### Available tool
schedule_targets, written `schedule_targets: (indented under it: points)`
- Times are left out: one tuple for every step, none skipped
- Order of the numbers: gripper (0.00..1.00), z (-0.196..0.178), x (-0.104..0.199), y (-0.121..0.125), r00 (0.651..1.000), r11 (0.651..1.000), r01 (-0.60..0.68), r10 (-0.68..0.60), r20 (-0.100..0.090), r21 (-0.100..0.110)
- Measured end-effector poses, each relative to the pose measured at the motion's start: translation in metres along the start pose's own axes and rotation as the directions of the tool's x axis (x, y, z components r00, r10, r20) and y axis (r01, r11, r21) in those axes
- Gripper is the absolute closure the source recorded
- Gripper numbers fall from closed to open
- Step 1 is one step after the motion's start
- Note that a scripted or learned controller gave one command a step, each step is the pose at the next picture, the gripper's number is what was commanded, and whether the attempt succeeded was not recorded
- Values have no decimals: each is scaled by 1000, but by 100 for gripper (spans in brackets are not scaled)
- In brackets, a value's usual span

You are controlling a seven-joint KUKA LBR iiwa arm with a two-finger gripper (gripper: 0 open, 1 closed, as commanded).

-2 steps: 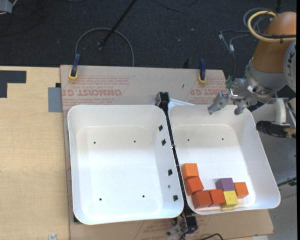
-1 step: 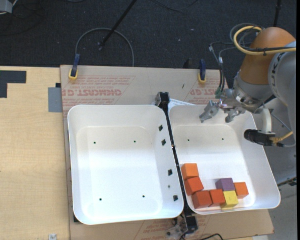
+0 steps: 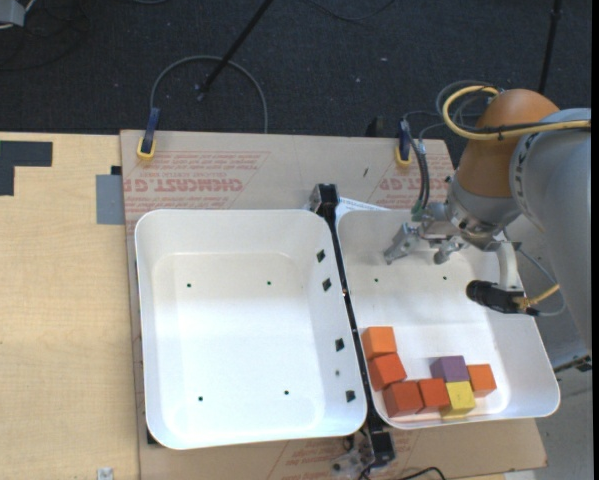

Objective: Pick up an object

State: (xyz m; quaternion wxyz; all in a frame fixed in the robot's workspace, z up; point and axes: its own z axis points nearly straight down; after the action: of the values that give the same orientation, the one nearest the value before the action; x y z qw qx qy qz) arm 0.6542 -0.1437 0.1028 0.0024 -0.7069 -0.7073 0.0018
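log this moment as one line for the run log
gripper: over right bin far end, holding nothing | blocks: clustered at near end | left bin: no blocks

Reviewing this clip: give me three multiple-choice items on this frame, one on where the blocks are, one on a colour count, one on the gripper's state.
1. Where do the blocks lie?
A. left bin
B. near end of the right bin
C. on the cardboard

2. How many yellow blocks are there?
A. one
B. two
C. three

3. What is between the jaws?
A. a purple block
B. an orange block
C. nothing visible

Answers:
1 B: the blocks cluster in the right bin at its near end.
2 A: a single yellow block sits beside the purple block and the orange blocks.
3 C: the gripper hangs over bare bin floor at the far end, apart from the blocks.
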Motion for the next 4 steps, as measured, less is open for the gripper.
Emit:
schedule_targets:
  points:
    - [0,17,1,0,1000,1000,0,0,1,-4]
    - [100,6,1,0,1000,1000,1,-1,1,-6]
    - [100,-42,9,-2,1000,1000,0,0,1,-10]
    - [100,-99,11,8,1000,1000,0,0,2,-11]
